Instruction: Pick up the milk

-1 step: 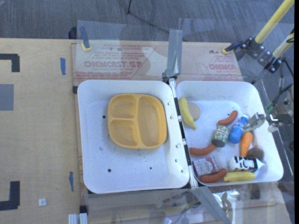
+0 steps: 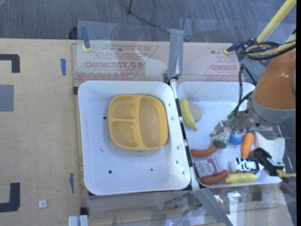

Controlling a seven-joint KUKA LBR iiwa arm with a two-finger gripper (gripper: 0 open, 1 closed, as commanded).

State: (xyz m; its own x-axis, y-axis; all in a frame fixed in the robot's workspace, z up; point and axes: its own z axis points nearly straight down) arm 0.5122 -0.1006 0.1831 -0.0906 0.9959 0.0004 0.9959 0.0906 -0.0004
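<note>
A pale wooden table (image 2: 37, 140) carries two shallow white bins side by side. The left bin (image 2: 94, 168) holds a yellow three-compartment plastic plate (image 2: 138, 122). The right bin (image 2: 207, 105) holds a yellow banana (image 2: 188, 114), two red sausages (image 2: 203, 151), a small red packet (image 2: 206, 165), an orange carrot (image 2: 247, 144) and the small white-and-black milk carton (image 2: 243, 164), which lies near the bin's lower right corner just above a yellow corn-like piece (image 2: 241, 177). The grey arm's claw (image 2: 225, 133) hangs over the bin's middle, apart from the milk; whether it is spread or pressed together I cannot tell.

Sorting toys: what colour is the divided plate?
Yellow; the plate shows plainly in the camera view.
</note>
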